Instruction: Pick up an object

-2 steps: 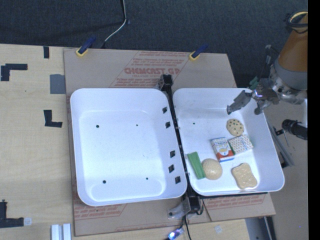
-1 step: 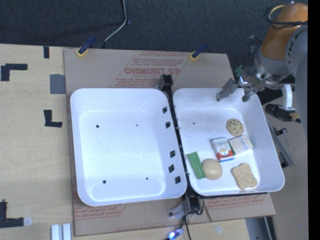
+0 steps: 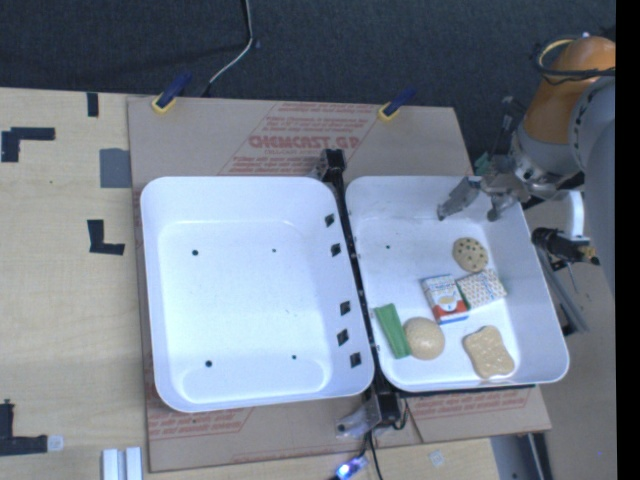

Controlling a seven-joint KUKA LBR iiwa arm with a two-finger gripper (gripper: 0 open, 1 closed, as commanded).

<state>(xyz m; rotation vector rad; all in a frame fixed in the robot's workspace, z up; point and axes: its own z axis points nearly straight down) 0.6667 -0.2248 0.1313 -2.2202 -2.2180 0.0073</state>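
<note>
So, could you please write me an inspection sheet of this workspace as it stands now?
Surface: cardboard sheet on the bench, bearing the left bin and the right bin.
Job's things: in the right bin, a round cookie, small carton, checkered packet, green bar, tan ball, tan biscuit.
Clutter: nothing seen.
Grippers: gripper over the right bin's far corner, holding nothing.
Cables: black cable behind the bench.
Surroundings: two clamps on the cardboard; dark backdrop.
</note>
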